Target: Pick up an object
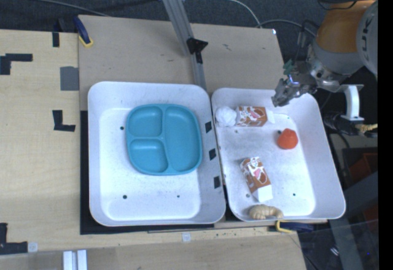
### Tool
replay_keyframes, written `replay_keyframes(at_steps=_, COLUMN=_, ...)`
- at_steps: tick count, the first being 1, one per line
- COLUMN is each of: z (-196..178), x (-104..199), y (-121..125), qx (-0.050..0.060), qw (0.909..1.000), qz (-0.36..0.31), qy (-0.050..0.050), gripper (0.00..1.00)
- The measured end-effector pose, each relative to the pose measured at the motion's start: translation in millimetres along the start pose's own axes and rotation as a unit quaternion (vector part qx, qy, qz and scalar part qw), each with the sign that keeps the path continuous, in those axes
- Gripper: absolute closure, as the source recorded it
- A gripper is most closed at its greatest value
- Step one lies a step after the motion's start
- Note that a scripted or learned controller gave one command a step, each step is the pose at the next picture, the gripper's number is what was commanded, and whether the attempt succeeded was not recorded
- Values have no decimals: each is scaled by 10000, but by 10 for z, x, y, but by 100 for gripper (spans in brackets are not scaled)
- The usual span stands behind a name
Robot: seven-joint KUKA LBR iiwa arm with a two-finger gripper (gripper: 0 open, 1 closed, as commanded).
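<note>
Grey arm (344, 29) entering from the right, orange band above wrist, end effector (284, 96) angled downward

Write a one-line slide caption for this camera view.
Gripper poised over the right bin's far edge, above two snack packets, a red ball and a croissant; blue divided plate in the left bin.

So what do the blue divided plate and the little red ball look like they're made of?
The blue divided plate looks like moulded plastic: one even colour, soft sheen, rounded compartment ridges. The red ball could be plastic or rubber, smooth and matte; it's too small to tell.
</note>
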State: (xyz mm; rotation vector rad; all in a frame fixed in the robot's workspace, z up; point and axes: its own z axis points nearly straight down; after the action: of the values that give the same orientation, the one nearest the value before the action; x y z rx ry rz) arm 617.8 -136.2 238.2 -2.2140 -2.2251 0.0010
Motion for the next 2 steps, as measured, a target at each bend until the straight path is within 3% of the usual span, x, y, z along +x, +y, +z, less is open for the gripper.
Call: replay_keyframes(at_steps=2, z=38, x=1070, y=-177, qx=1, qw=10000, qz=-7, qy=2, gripper=100)
